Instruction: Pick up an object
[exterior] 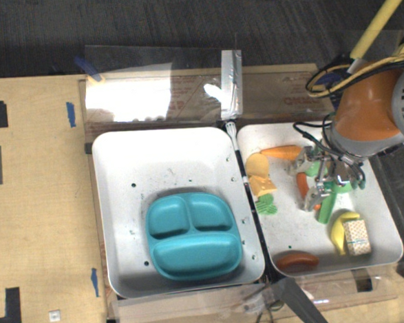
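Observation:
My gripper point(322, 187) hangs low over the middle of the right bin point(386, 210), under the orange band of the arm point(367, 111). Its fingers reach down among a small red piece point(301, 183) and a green item point(327, 207). An orange carrot point(282, 152) lies at the bin's back. A yellow-orange piece point(259, 172) and a small green leafy piece point(265, 205) sit at the bin's left side. A yellow item point(339, 228) with a patterned box point(357, 236) against it lies at the front right. A brown disc point(296, 259) rests at the front edge.
The left bin point(113, 170) holds a teal divided tray point(193, 235) in its front half. A metal divider point(231, 83) stands behind the seam between the bins. Yellow and blue cables point(334, 75) loop at the right behind the arm.

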### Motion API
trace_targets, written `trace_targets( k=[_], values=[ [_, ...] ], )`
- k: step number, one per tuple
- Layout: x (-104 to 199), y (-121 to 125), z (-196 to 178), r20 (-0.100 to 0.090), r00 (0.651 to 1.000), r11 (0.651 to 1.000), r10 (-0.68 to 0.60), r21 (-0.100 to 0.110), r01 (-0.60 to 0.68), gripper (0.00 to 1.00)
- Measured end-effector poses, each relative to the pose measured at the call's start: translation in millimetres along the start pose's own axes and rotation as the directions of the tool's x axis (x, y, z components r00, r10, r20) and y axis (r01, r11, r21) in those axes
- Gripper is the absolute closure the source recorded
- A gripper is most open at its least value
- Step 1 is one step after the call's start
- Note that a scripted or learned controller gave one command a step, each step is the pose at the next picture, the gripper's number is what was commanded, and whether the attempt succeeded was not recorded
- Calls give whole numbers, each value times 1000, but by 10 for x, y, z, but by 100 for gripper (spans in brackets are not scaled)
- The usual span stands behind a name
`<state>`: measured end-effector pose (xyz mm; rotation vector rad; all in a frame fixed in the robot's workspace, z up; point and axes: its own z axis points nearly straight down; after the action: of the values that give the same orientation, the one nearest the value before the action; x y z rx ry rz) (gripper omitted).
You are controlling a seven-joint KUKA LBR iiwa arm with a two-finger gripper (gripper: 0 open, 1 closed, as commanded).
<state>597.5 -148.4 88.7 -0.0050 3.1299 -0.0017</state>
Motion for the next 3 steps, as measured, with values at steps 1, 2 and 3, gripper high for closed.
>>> trace_targets(
  k=[1,2,3],
  values=[
    [-40,6,-116,13,1000,1000,-1,2,0,100],
    [-36,9,-108,11,1000,1000,-1,2,1,0],
    [-84,29,4,-1,999,999,-35,1,35,0]
  ],
)
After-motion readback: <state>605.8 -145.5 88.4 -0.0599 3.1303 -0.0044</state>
